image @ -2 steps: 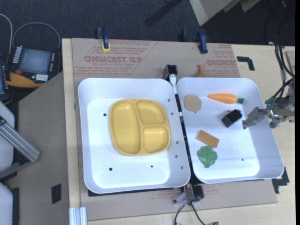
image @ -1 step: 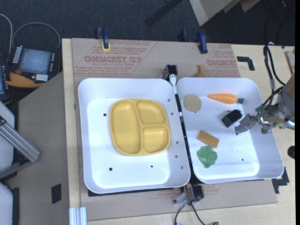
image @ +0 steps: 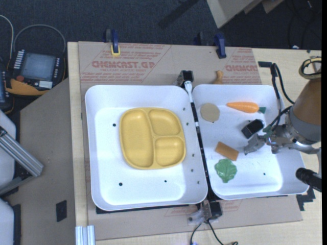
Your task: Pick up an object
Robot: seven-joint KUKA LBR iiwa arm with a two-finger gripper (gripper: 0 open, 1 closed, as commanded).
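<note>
I count two white bins: left bin (image: 97, 137) and right bin (image: 265, 182). One yellow divided tray (image: 152, 137) (three compartments). One orange carrot (image: 242, 106). One tan round disc (image: 209, 112). One brown block (image: 226, 150). One green leafy piece (image: 225, 169). Two blue clamps on the surface: left clamp (image: 113, 38), right clamp (image: 220, 43).

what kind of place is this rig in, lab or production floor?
Probably a robotics lab setup, not a factory line: white bins on clamped cardboard, a control pendant off to the side, toy food like the carrot.
</note>
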